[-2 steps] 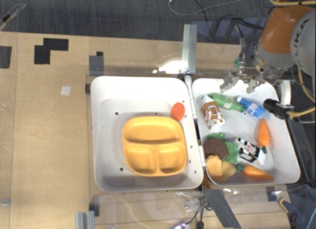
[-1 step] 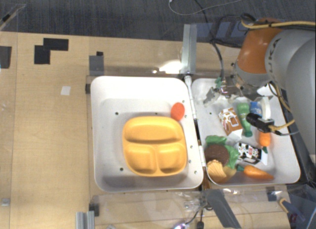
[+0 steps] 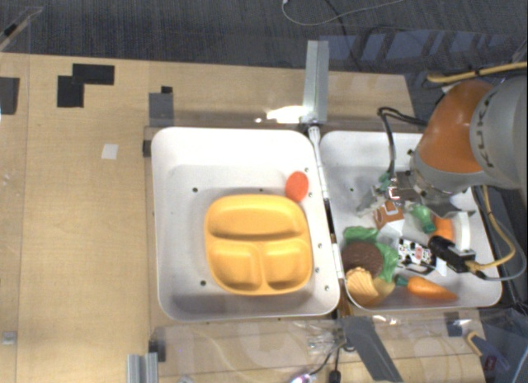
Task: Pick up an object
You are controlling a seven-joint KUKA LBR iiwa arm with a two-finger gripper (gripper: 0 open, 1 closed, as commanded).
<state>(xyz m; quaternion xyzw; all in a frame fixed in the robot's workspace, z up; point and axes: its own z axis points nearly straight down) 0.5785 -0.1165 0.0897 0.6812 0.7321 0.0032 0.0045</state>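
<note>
Two white bins [image 3: 173,233]; one yellow tray [image 3: 258,241]; one orange ball [image 3: 297,184].

A pale wooden bench [image 3: 74,233] is seen under dark grey carpet [image 3: 165,2] at the top. Black tape marks [image 3: 82,82] are stuck to the wood, and a black cable [image 3: 330,11] is looped on the carpet.

Small toy foods [image 3: 388,262] lie heaped in the right bin's [image 3: 355,154] near half; an orange piece [image 3: 297,184] sits in the left bin [image 3: 177,208].
</note>
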